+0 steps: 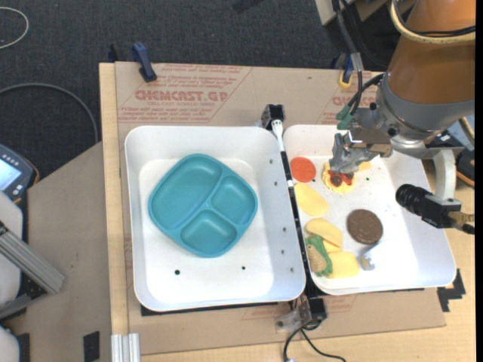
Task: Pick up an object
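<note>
Left bin (143, 277) carries a teal divided plate (202, 204) — three compartments, sitting a touch left of centre. The two bins meet at a black clip (272, 115) on their far edge. Beneath them lies a sheet of brown cardboard (219, 93) with red lettering, held by a blue clamp (143, 60) at its far left — dark carpet (83, 21) all around, a thin cable (56, 89) looping across it.

Grey arm (423, 108) with broad orange band, black cables, green connector, small metal claw (343, 173).
</note>
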You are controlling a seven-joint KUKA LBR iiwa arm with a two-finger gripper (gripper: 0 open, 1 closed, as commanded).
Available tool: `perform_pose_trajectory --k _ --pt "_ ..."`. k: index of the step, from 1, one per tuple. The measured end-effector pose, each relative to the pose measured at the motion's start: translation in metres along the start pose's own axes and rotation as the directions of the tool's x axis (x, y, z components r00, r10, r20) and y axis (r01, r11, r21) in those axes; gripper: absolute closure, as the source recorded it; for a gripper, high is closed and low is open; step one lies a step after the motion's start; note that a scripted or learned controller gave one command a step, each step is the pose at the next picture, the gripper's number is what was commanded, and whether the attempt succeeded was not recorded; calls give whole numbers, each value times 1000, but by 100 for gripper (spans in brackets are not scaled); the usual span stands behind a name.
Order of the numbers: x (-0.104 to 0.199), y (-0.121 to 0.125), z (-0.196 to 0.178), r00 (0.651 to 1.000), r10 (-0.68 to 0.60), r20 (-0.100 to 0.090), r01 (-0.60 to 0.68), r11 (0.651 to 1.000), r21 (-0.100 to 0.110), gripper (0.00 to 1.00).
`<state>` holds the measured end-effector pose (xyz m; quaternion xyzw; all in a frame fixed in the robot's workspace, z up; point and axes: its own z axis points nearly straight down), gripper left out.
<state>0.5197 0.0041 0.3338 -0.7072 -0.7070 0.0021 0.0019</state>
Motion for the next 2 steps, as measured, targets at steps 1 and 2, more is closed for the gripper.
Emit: perform_pose_trajectory --k 1,2 --pt "5 77 64 1000 -2 1 2 1000 -6 100" --pt "32 72 148 1000 -3 -1 3 1000 5 100"
